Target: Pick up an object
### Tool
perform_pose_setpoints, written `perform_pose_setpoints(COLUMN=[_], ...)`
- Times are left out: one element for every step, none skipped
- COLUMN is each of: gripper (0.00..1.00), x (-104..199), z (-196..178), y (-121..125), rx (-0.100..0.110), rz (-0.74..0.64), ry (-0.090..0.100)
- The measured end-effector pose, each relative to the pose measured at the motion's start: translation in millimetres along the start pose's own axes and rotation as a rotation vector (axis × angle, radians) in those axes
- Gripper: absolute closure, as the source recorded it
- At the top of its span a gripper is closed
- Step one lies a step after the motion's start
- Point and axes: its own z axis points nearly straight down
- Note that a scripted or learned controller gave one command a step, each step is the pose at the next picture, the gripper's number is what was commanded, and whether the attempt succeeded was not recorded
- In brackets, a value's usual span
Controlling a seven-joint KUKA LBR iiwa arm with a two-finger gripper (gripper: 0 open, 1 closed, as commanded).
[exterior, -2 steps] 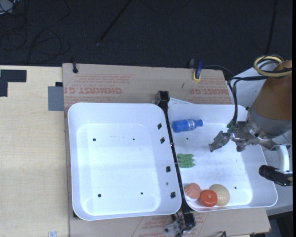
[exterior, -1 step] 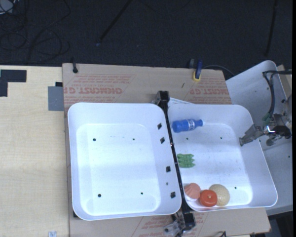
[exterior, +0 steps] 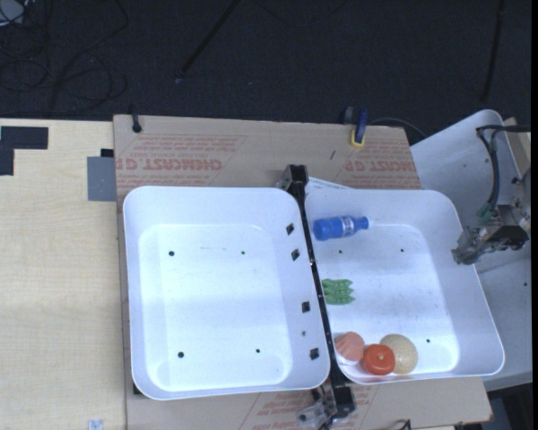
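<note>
1. While the arm sits at the far right of the camera view, its gripper (exterior: pixel 473 249) hangs at the outer right rim of the right bin (exterior: pixel 466 330), over the edge rather than over the floor of it. From here I cannot tell whether it is open, shut or carrying anything; the metal is small and dark against the rim.

2. The things on offer all lie in the right bin. A blue bottle (exterior: pixel 339 227) lies on its side near the back, close to the divider between the bins. A small green object (exterior: pixel 337 291) rests by the divider around the middle. In the front corner a pink piece (exterior: pixel 349 346), a red round piece (exterior: pixel 378 359) and a pale round piece (exterior: pixel 400 352) crowd together, touching or nearly so.

3. The left bin (exterior: pixel 143 240) sits beside it on the table (exterior: pixel 45 267).

4. The step in hand looks like choosing a target and moving over it; nothing appears to be lifted yet.

5. To do it well, I would favour the bottle: it lies alone with free floor on three sides. Come down across its narrow width, not along its length, and centre on the body, since a round bottle may roll off a glancing touch.

6. The front cluster is the poorer choice, as neighbours and the bin wall leave little room to descend.
</note>
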Motion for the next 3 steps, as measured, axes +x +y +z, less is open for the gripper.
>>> perform_pose_setpoints(gripper=[1.00,1.00,1.00], x=[0,0,0], z=[-48,-83,-114], y=[-16,-30,-49], rx=[-0.004,-0.004,-0.005], rz=[0.001,0.000,0.002], ry=[-0.001,-0.002,-0.002])
